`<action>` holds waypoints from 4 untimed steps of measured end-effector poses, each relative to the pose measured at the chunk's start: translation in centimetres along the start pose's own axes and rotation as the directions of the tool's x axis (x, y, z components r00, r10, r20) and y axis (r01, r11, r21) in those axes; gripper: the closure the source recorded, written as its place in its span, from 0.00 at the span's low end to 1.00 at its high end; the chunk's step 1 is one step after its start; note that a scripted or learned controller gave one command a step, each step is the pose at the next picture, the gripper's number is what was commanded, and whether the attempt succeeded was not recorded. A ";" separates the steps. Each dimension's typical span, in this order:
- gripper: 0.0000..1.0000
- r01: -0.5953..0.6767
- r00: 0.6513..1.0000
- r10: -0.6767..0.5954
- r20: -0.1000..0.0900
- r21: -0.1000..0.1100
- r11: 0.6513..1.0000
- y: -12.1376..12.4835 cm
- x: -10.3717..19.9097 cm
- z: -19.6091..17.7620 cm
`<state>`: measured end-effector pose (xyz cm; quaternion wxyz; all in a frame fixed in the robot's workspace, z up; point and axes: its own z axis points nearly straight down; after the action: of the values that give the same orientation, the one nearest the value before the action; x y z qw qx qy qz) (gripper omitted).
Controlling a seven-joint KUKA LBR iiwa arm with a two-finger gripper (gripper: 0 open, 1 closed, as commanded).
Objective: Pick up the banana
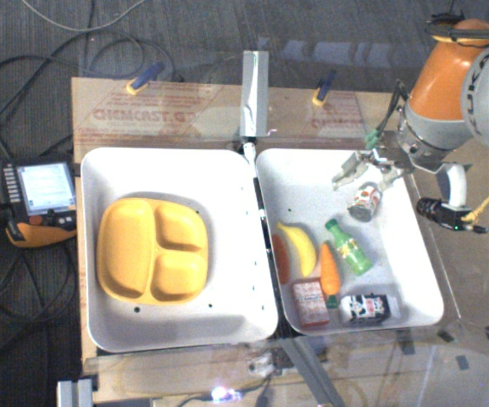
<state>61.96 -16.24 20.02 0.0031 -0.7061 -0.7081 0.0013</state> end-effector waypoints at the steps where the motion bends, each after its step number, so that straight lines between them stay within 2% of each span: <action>1: 0.00 -0.208 0.978 0.208 -0.001 0.002 0.978 -5.6 1.0 3.8; 2: 0.00 -0.091 0.996 0.091 0.006 -0.015 0.996 -6.4 4.4 11.0; 3: 1.00 -0.090 0.996 0.090 0.002 -0.017 0.996 -6.4 4.6 10.1; 4: 1.00 -0.627 0.779 0.627 -0.014 -0.022 0.778 -9.5 4.1 10.9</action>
<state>52.39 -12.15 9.18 -0.0041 -0.9014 -0.4329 -0.0089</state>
